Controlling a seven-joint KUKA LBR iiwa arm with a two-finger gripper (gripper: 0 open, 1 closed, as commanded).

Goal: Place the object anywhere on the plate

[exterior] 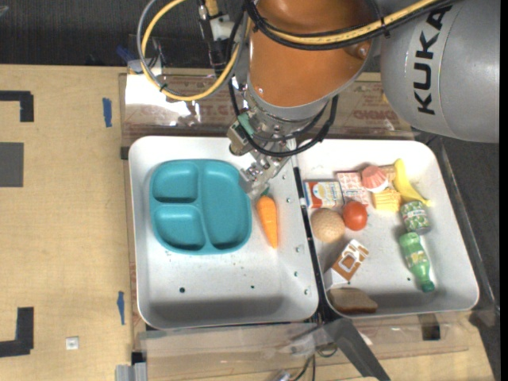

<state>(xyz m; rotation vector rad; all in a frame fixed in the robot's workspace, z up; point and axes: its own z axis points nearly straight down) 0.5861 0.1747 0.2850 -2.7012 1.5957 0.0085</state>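
A teal plate [198,206] with three compartments lies in the left bin [214,292]. An orange carrot [269,220] lies on the bin floor just off the plate's right edge, pointing toward the front. My gripper [257,178] hangs from the orange wrist directly behind the carrot's thick end, close to it or touching it, over the plate's back right corner. The wrist hides the bin's back edge.
The right bin [456,284] holds several toy foods: a banana [407,182], a tomato [355,215], an egg-shaped potato [326,225], a green bottle [417,254], small cartons and a brown piece at the front. The divider between the bins runs just right of the carrot.
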